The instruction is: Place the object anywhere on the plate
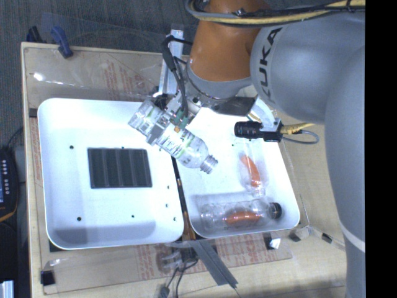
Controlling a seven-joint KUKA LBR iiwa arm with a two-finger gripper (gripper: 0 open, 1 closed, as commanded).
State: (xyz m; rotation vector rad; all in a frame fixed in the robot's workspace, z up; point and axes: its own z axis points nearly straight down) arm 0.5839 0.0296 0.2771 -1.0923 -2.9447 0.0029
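My gripper [171,120] is shut on a clear plastic bottle [186,146] with a white label. The bottle hangs tilted, its cap end pointing down to the right, over the seam between the two bins. The dark grey ribbed plate [120,167] lies flat in the left bin [62,123], to the lower left of the bottle and apart from it. The arm's orange band and grey wrist cover the gripper's upper part.
The right bin [290,194] holds a second clear bottle [239,213] lying along its front wall and a clear packet with an orange item [250,170]. A black cable plug [248,129] juts out beside the wrist. A blue clamp [62,42] sits at the bench's far left corner.
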